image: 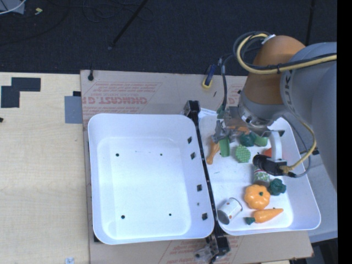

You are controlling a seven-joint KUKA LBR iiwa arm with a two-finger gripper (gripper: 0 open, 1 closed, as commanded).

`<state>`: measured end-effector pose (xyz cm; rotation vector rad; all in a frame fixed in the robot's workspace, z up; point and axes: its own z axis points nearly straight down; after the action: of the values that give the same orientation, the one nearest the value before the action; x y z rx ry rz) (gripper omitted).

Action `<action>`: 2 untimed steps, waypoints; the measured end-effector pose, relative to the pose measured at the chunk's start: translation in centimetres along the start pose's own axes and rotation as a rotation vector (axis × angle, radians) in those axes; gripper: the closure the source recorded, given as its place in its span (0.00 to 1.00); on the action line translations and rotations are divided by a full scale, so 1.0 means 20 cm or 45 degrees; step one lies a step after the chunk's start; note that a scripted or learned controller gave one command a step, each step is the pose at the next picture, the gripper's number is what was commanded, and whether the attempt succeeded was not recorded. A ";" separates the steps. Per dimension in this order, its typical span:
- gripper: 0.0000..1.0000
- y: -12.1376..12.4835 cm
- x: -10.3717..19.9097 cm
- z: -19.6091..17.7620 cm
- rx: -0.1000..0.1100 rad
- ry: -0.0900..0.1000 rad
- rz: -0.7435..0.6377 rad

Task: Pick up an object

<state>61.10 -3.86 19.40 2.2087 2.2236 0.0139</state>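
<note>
Left bin (104,147): smooth white plastic, shallow, rounded corners, a few small dark dots seen on its floor. A black clip strip (199,158) is seen running between the two bins. Right bin (308,213): same white plastic, toys scattered inside. The gripper (222,132) is lowered at the right bin's upper left, over an orange carrot-shaped piece (213,150) and a green stick-shaped piece (225,147); whether the fingers are apart or together cannot be told, and nothing is seen clamped. A bumpy green block (243,154) is seen just right of them. Lower down: a white cylindrical cup (230,209) on its side, a ribbed orange pumpkin (257,196), a tapered carrot (267,215) with green top, a knobbly dark green broccoli (276,187). The arm (275,70) is grey with a glossy orange band.
</note>
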 end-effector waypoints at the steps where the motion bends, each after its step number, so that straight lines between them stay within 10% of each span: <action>1: 1.00 0.08 -0.41 0.47 0.026 -0.005 0.015; 2: 1.00 0.09 -0.39 0.40 0.022 -0.001 0.009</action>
<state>62.96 -11.67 11.48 2.2248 2.2243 -0.0065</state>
